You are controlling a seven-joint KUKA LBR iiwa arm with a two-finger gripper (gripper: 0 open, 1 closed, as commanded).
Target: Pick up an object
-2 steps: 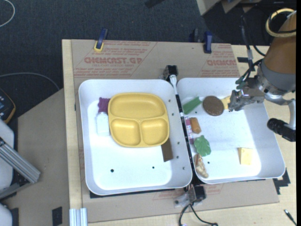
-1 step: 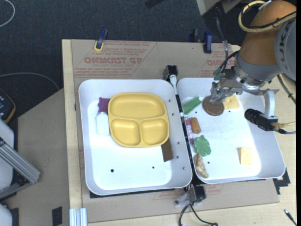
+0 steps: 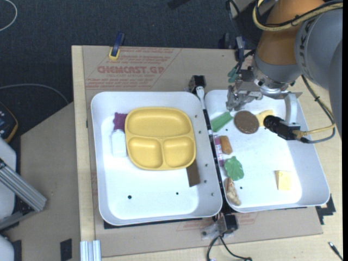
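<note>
Brown disc [image 3: 247, 122]: likeliest pick, my call, since the task names no item. It lies flat in the upper left part of the right bin [image 3: 304, 162], right of frame centre.

Right bin, near to far:
- tan lump [image 3: 231, 191] at the bottom-left corner, against the wall
- yellow block [image 3: 283, 179] lower right, well apart from everything else
- green leafy piece [image 3: 235, 168] just above the lump
- small orange-brown piece [image 3: 224, 144] by the left wall
- green wedge [image 3: 220, 122] just left of the disc; touching or not, can't tell

The end effector [image 3: 237, 103] hangs just up-left of the disc in the frame, with nothing visibly in it. Open or closed: cannot tell at this angle.

Left bin [image 3: 103, 162], near to far:
- brown block [image 3: 192, 174] at the lower right corner of the yellow divided tray [image 3: 160, 136]
- white bottle [image 3: 118, 143] on the tray's left side
- purple thing [image 3: 119, 119] above the bottle

Doing it well:
- Shift toward the lower right of the frame to centre over the disc, then come straight down.
- The disc looks thin and low, so go in wide and right down to the bin floor.
- Keep off the green wedge.
- The yellow block is isolated and probably the easier fallback.

Hard to make out:
- A yellow piece [image 3: 263, 115] right of the disc is partly covered by robot hardware, so its shape is unclear.
- The end effector's height above the bin floor can't be judged from this slant.
</note>
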